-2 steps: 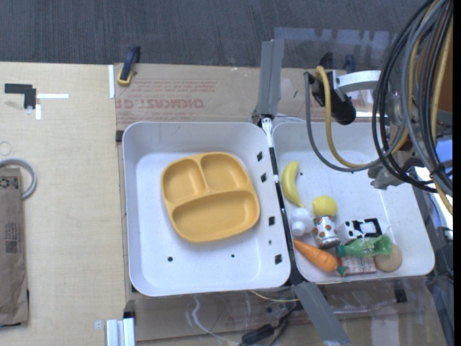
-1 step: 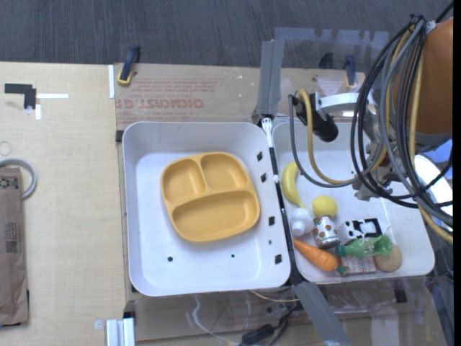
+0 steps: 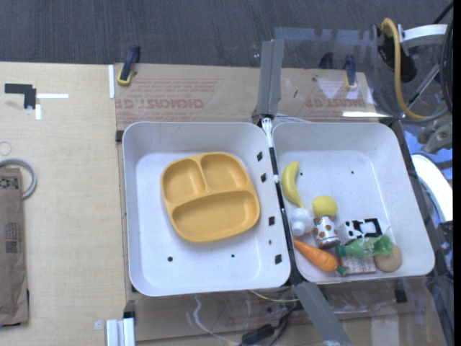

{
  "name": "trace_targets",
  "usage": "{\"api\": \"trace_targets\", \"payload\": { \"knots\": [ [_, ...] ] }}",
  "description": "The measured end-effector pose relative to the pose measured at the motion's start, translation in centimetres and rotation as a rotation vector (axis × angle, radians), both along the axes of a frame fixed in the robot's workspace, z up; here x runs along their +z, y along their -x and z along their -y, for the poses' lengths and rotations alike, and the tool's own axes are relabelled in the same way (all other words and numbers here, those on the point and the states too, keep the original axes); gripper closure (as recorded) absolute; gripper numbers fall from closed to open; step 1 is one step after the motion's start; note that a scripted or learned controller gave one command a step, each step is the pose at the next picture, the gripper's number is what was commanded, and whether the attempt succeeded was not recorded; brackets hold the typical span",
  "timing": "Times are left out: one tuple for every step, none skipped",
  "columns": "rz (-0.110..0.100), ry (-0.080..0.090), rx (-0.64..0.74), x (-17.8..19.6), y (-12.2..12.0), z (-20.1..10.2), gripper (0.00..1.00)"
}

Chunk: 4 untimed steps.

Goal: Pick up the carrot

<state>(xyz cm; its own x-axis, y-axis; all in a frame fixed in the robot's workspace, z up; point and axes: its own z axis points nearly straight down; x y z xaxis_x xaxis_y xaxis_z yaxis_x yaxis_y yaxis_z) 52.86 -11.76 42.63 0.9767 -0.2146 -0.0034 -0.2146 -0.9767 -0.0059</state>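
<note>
Carrot [image 3: 317, 255] lying low in the right bin [image 3: 403, 157], touching a small can [image 3: 327, 231], beside a banana [image 3: 289, 183], lemon [image 3: 324, 206]

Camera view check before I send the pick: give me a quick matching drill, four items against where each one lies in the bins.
Things:
1. orange carrot
2. yellow divided plate
3. yellow banana
4. small yellow lemon

Places:
A. left bin, middle
B. right bin, front edge by the divider
C. right bin, along the divider, farther back
D. right bin, just behind the spotted can

Pairs: 1-B, 2-A, 3-C, 4-D
</note>
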Motion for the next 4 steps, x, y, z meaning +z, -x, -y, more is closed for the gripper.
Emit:
{"api": "trace_targets", "payload": {
  "knots": [
    [-0.001, 0.000, 0.016, -5.6, 0.8, -1.0, 1.00],
    [-0.002, 0.000, 0.002, -6.0, 3.1, -3.0, 1.00],
    [-0.005, -0.001, 0.012, -6.1, 4.4, -6.9, 1.00],
    [-0.003, 0.000, 0.011, -11.2, 4.6, -6.6, 1.00]
  ]
}}
